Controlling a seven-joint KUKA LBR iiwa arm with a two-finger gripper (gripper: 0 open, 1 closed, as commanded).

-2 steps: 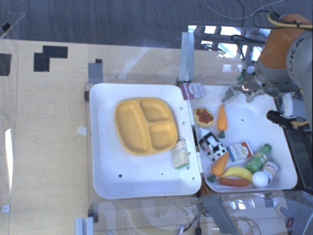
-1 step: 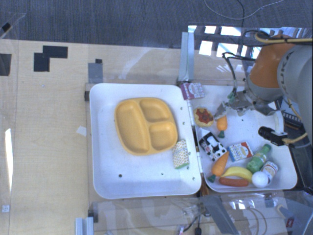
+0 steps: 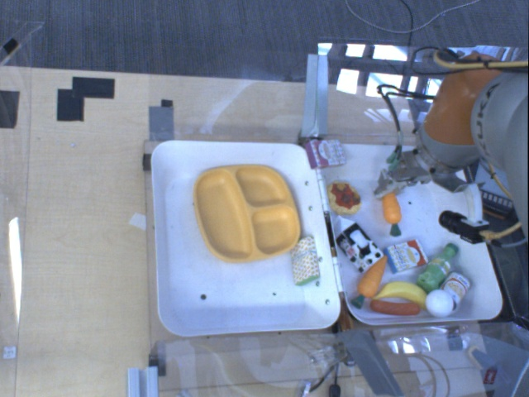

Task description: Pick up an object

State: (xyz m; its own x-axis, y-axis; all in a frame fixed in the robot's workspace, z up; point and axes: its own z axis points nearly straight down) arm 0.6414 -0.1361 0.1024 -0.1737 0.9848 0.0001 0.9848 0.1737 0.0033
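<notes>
One hot dog (image 3: 395, 307), two carrots (image 3: 372, 278).

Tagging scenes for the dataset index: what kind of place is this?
Likely a robotics lab pick-and-place cell, not a kitchen: two white bins fixed to a wooden bench, toy food such as a banana, loose cable on grey carpet, and the arm's gripper over the right bin.

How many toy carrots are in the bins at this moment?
2, both in the right bin. One carrot lies just below the gripper; the other carrot lies tilted near the front, beside the banana. More could hide under the arm.
</notes>
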